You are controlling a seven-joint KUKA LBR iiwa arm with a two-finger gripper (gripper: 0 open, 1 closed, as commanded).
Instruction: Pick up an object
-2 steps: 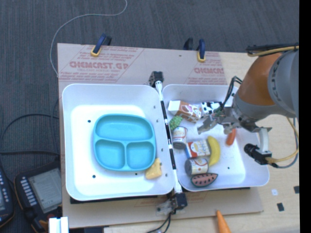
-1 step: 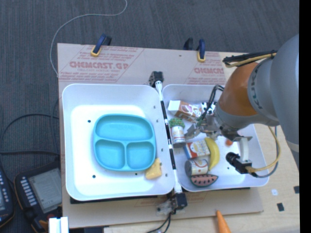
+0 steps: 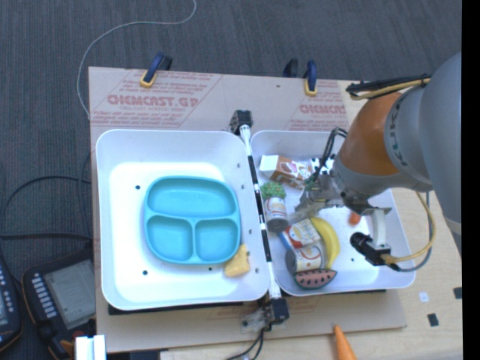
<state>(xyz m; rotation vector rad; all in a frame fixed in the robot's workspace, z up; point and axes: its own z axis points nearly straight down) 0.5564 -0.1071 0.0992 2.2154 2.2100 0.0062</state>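
My gripper [image 3: 313,195] reaches down into the middle of the right bin [image 3: 390,276], just above a yellow banana [image 3: 328,238] and a red-and-white can [image 3: 304,250]. A small spice bottle with a green cap [image 3: 275,207] lies to its left, and a brown-and-white carton [image 3: 289,169] lies behind it. At the bin's front edge rests a watermelon slice [image 3: 315,279]. A small orange piece [image 3: 354,217] lies to the gripper's right. The arm's body hides the bin's right rear part.
The left bin [image 3: 120,276] holds a blue divided plate [image 3: 192,220] and a yellow wedge [image 3: 238,264] at its front right corner. A black-and-white bar [image 3: 253,186] runs between the bins. An orange carrot-like piece [image 3: 343,343] lies on the board in front.
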